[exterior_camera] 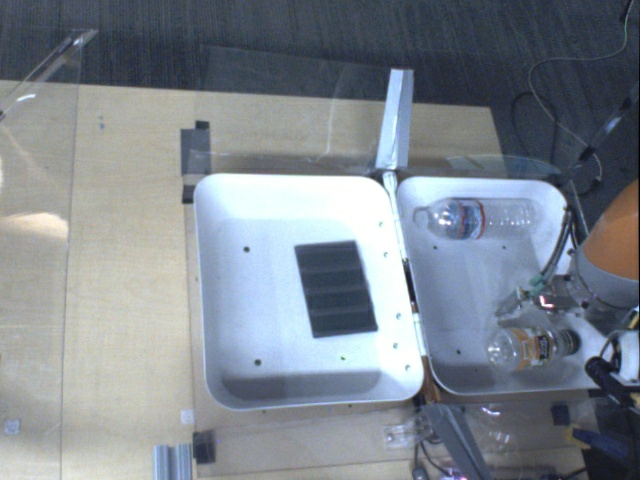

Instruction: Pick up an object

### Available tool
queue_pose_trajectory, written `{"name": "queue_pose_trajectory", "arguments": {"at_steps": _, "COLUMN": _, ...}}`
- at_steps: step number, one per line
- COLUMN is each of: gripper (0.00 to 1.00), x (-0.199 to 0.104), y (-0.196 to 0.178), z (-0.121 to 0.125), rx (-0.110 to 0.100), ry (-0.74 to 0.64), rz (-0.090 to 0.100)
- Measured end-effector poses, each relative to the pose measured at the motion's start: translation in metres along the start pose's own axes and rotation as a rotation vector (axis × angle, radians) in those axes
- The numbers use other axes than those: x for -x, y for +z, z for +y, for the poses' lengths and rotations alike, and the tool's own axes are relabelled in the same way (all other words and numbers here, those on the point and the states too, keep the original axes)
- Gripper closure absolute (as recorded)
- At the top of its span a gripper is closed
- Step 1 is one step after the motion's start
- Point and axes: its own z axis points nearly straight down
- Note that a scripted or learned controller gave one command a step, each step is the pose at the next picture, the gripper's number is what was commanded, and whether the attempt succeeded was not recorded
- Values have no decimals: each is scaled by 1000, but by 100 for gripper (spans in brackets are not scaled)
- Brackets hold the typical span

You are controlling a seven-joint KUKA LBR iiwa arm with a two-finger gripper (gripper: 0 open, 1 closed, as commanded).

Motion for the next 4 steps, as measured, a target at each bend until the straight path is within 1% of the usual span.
{"name": "queue_pose_trajectory", "arguments": {"at_steps": 1, "gripper": 0, "x": -26, "y": -1, "z": -7, "rx": 5, "ry": -178, "rz": -2}}
{"name": "queue_pose_trajectory", "arguments": {"at_steps": 2, "gripper": 100, "x": -28, "y": -13, "z": -4, "rx": 10, "ry": -181, "rz": -1}}
{"name": "queue_pose_trajectory", "arguments": {"at_steps": 3, "gripper": 0, "x": -28, "y": -13, "z": -4, "rx": 10, "ry": -180, "rz": 0}}
{"name": "queue_pose_trajectory", "arguments": {"at_steps": 4, "gripper": 0, "x": -34, "y": -1, "z": -8, "rx": 2, "ry": -192, "rz": -1}}
